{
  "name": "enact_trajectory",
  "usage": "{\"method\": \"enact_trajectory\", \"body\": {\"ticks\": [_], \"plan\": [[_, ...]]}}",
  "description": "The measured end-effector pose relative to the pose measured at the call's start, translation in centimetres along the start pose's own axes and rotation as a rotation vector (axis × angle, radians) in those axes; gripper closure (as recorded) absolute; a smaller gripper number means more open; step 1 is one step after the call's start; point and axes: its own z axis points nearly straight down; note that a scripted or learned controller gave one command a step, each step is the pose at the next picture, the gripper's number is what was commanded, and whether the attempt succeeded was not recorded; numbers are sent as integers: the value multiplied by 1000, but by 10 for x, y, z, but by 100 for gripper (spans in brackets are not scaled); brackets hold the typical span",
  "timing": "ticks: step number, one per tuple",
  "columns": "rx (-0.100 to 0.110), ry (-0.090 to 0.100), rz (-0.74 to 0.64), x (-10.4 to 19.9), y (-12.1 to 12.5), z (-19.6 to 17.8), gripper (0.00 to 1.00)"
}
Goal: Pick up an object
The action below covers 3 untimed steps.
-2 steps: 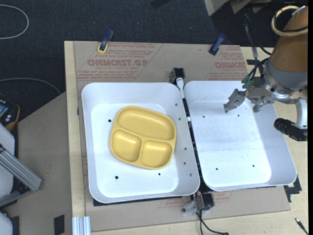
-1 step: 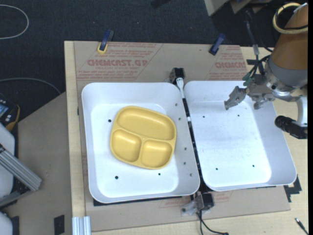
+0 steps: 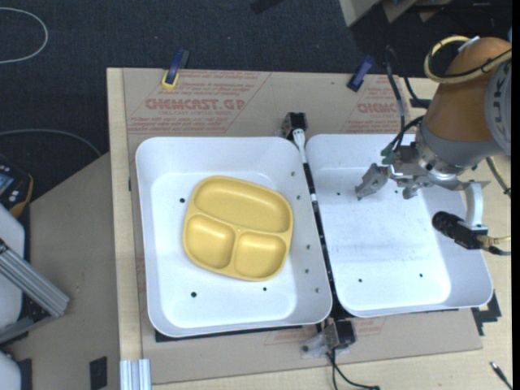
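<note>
The end effector (image 3: 388,182) hangs over the upper part of the right bin (image 3: 382,287), reaching in from the right under the grey wrist and the orange band (image 3: 467,80) of the arm. One finger slants out toward the bin's upper left at about the level of the bin's back wall, and a second dark part sits just to its right; the two appear spread apart with nothing between them, though the slanted view and the wrist body make it hard to be sure how wide the gap is. A black cable and a dark connector (image 3: 455,229) hang beside the wrist over the right bin's right side.

The yellow divided plate (image 3: 237,227) lies in the left bin (image 3: 158,218), roughly in its middle, flat on the floor of the bin with its hollow side up. It has one long compartment along the upper edge and two smaller ones along the lower edge. The plate is well apart from the end effector, on the other side of the dark divider where the two bins meet.

Both bins rest side by side on a brown board with red lettering (image 3: 195,102) that covers the bench, held by blue clamps (image 3: 174,69) at the top edge
</note>
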Motion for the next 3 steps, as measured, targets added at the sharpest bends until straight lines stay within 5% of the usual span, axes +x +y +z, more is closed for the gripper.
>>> {"method": "enact_trajectory", "body": {"ticks": [2, 3], "plan": [[-1, 0, 0, -3, -5, 85, 0], [-4, -1, 2, -4, -5, 73, 100]]}}
